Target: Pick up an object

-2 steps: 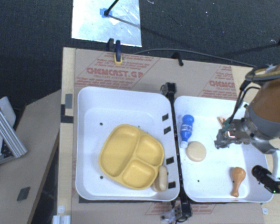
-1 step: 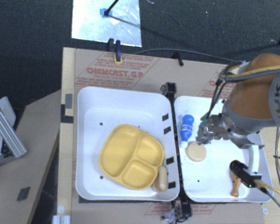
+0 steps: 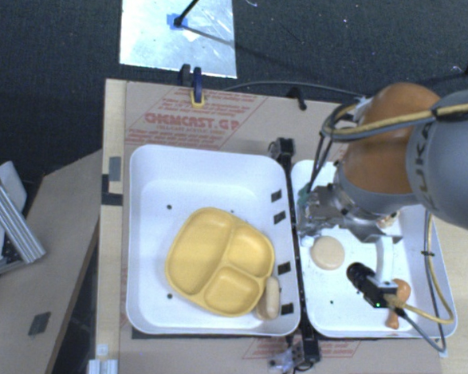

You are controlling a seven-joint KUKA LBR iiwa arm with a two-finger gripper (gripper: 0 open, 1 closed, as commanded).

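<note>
Dark carpet lies behind the pale wooden surface, where two shallow white plastic bins sit side by side; the left bin holds a yellow sectioned plastic plate with a small beige oval lump touching its lower right edge. Your tool hangs low in the right bin, close to the wall shared with its neighbour and just beside a pale round flat disc, which I judge the likeliest pick because it lies alone on bare bin floor. You cannot tell from this slant whether the tool is apart or together, since the wrist covers it.
</note>
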